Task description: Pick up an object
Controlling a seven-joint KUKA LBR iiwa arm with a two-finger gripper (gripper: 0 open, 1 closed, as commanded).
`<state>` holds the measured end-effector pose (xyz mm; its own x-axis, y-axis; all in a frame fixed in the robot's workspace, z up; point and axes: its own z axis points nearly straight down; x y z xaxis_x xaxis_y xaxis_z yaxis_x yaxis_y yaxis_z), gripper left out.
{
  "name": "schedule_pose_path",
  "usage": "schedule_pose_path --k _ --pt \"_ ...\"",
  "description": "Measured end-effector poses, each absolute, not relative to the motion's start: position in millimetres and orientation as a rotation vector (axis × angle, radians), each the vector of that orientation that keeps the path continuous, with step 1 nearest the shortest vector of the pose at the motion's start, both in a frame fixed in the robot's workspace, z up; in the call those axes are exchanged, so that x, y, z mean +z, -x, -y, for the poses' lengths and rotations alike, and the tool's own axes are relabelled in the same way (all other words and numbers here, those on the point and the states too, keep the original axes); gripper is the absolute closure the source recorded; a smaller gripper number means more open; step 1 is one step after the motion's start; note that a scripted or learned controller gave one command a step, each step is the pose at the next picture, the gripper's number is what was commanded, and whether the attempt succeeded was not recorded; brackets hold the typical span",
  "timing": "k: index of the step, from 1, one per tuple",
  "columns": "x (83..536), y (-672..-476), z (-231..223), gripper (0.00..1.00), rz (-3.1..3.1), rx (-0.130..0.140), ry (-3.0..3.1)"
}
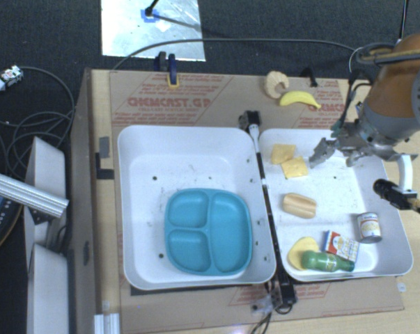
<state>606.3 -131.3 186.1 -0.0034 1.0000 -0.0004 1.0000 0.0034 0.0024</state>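
Observation:
My gripper (337, 154) hangs over the upper part of the right bin (398, 256), fingers spread open with nothing between them. Just left of it lie two pale yellow blocks (289, 161). Below them sits a tan bread roll (299, 205). Nearer the front edge are a small tin can (368, 227), a red-and-white box (340, 245), a green bottle (327, 261) and a yellow piece (300, 248) under the bottle's left end.
The left bin (143, 158) holds a blue divided plate (208, 230). A banana (299, 99) and a beige piece (276, 83) lie on the cardboard behind the right bin. A black clamp (251, 120) sits where the bins meet.

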Motion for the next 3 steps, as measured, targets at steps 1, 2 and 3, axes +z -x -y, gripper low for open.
schedule_pose_path --k 1,2,3 --pt "87.9 -613.7 116.3 0.00 -2.227 -0.001 -2.218" --pt "84.2 -573.1 85.0 0.00 -2.224 0.001 -2.218" --pt "84.8 -603.9 98.2 0.00 -2.224 0.002 -2.216"
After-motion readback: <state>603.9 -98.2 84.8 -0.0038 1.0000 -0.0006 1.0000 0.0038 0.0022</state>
